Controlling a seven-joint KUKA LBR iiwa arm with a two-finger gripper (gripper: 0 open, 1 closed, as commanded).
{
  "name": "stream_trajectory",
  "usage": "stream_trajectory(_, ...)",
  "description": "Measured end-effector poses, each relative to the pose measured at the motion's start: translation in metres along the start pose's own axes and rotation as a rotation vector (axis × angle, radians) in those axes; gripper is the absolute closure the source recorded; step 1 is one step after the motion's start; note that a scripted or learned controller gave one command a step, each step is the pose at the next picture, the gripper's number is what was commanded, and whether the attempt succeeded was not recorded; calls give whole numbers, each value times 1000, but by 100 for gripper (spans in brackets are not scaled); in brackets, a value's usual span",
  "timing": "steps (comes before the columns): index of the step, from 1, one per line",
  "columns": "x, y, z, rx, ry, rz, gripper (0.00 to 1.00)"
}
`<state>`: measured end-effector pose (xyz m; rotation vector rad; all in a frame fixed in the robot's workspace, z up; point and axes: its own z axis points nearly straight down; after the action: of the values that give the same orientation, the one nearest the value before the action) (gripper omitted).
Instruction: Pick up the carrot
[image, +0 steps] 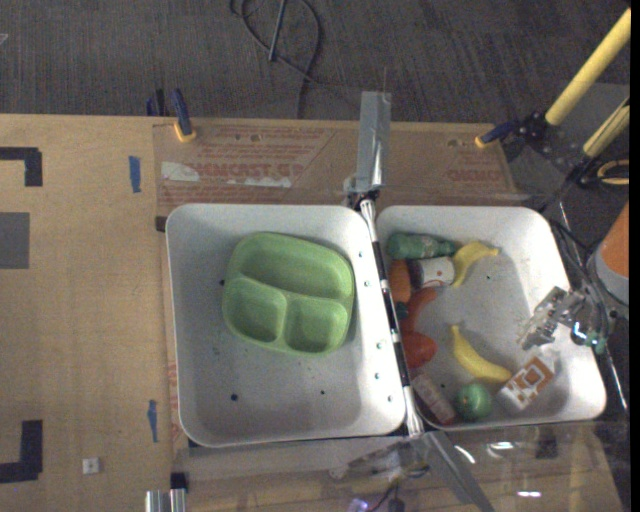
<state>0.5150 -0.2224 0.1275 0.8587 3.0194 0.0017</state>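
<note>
The gripper hangs over the right bin; I cannot tell how its jaws stand. Far across, the carrot, probably that orange-red piece, lies against the dividing wall among crowded toys, so fingers may catch a neighbour.

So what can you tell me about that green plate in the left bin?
The green plate looks like matte plastic, a rounded rectangle split into three compartments, one large and two smaller. It lies flat and right way up, turned at a slight angle, on the floor of the left bin, toward its back. Nothing sits in it or touches it.
</note>
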Motion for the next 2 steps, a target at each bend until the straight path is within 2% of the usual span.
stream_trajectory(1, 20, 41, 37, -1, -8, 257, 100)
stream_trajectory(2, 57, 96, 36, -6, -14, 518, 100)
